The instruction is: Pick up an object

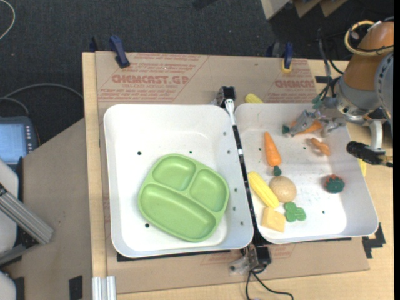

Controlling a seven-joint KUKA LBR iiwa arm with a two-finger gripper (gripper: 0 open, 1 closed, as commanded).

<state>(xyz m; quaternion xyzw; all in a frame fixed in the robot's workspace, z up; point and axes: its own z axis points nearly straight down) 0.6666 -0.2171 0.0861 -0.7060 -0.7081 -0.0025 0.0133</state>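
The pincer (304, 125) hovers low in the right bin (356, 224), an orange piece (306, 129) seemingly between its fingers, though I cannot tell for sure. Below-left lies the carrot (271, 149). Lifting remains.

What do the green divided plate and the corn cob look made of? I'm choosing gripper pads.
The green divided plate looks like smooth moulded plastic with a matte, even colour. The corn cob is probably toy plastic too, uniform yellow; its texture is too small to tell.
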